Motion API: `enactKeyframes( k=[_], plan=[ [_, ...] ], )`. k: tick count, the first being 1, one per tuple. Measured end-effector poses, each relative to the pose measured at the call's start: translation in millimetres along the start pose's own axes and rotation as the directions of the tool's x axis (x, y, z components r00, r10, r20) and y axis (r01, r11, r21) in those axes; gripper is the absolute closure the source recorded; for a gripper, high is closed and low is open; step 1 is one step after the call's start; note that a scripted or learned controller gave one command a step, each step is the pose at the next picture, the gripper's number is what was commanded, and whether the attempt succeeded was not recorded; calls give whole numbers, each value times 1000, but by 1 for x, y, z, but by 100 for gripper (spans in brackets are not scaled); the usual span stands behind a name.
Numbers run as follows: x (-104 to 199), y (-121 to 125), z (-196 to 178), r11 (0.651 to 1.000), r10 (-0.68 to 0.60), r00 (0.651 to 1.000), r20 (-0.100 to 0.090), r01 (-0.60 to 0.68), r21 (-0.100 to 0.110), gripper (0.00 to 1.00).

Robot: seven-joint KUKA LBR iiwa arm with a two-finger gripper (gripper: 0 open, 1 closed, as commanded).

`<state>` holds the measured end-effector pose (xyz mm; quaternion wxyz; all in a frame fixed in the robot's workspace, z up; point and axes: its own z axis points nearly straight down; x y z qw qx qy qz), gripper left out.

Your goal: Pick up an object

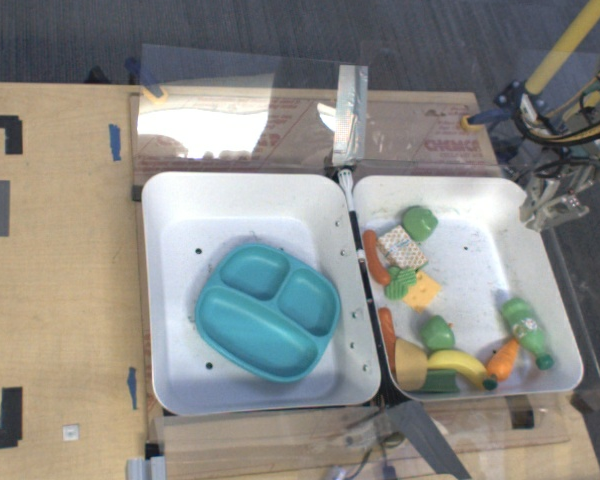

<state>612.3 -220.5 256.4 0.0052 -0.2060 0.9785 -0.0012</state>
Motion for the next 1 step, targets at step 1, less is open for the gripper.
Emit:
enactKeyframes(
  k=[1],
  plan=[
    [-52, -25, -46, 1000, -25, 1000, 1, 25, 1, 100]
  ],
)
